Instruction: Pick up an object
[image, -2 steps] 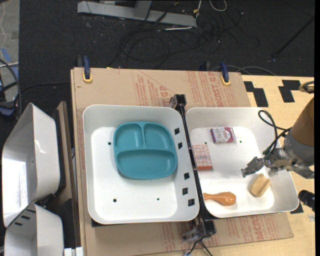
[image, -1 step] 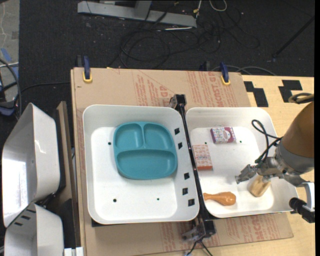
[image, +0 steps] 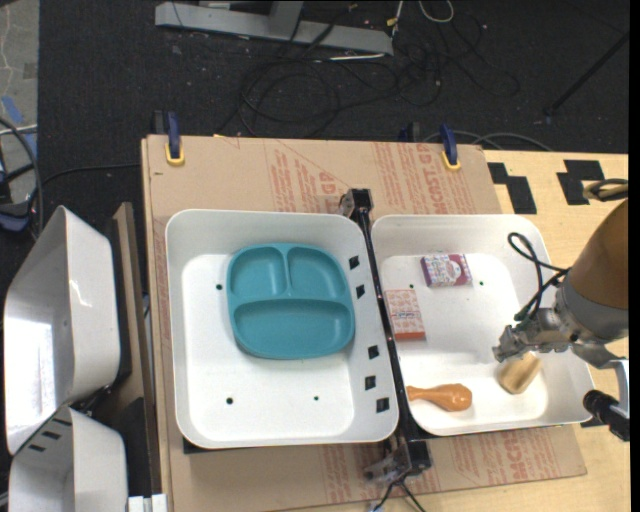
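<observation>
Arm: you see the grey arm (image: 600, 280), orange band above the wrist, reaching in from the right over the right bin (image: 520, 232).
Gripper: your gripper (image: 518, 345) sits low in that bin's right part; whether it is wide or narrow cannot be told.
Nearest object: a tan, rounded piece (image: 519, 375) lies just below the gripper, touching or nearly so.
Others in the right bin: an orange drumstick-shaped toy (image: 440, 396) near the front wall, a pink-and-white carton (image: 404, 313) by the divider, a purple packet (image: 445, 269) toward the back.
Left bin (image: 200, 330): a teal divided plate (image: 291, 301) fills its upper middle.
Worktop (image: 300, 170): brown board beneath both bins.
</observation>
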